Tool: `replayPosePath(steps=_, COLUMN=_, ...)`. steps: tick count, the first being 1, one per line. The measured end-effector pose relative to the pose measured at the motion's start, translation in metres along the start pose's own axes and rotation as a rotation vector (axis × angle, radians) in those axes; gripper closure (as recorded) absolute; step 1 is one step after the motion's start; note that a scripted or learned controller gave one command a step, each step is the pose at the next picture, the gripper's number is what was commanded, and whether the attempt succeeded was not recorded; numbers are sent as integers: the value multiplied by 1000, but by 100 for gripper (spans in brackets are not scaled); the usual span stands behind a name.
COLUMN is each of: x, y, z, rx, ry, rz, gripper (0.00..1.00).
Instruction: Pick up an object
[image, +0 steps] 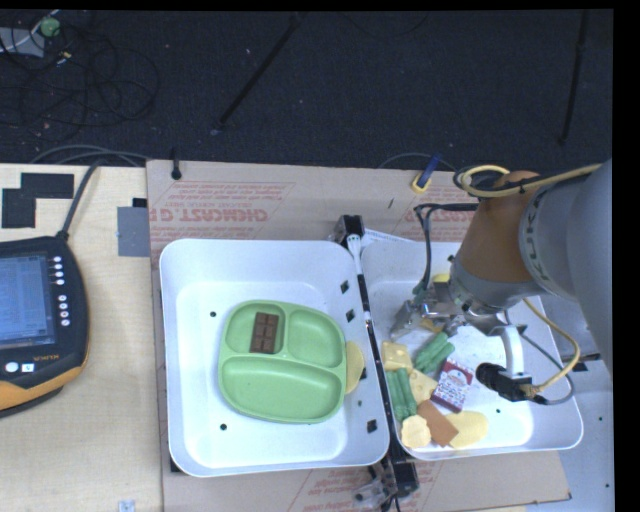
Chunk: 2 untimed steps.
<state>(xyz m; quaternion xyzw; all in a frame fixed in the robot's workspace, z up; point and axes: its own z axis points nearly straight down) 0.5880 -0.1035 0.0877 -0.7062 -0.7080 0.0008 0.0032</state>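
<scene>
My gripper (428, 320) is low over the right bin (555, 425), near its left wall. It sits just above a heap of small toy food. Right below it lie a green pod (433, 352) and a pale yellow piece (397, 355). A longer green piece (402, 394), a red and white packet (453, 386), a brown block (437, 421) and two yellow pieces (415, 432) (471, 428) lie toward the bin's front. Nothing shows held in the gripper.
The left bin (190, 300) holds a green divided plate (300, 395) with a brown chocolate bar (265, 332) in its upper left compartment. A yellow piece (354, 366) lies by the plate's right rim. A tablet pendant (35, 315) rests at the far left. Cables (545, 365) trail beside the arm.
</scene>
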Motion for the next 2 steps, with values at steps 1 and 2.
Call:
replayPosePath(steps=1, x=-13, y=50, z=-1, rx=-7, ry=-4, rz=0, gripper=0)
replayPosePath(steps=2, x=-13, y=48, z=-10, rx=-2, ry=-2, rz=1, gripper=100)
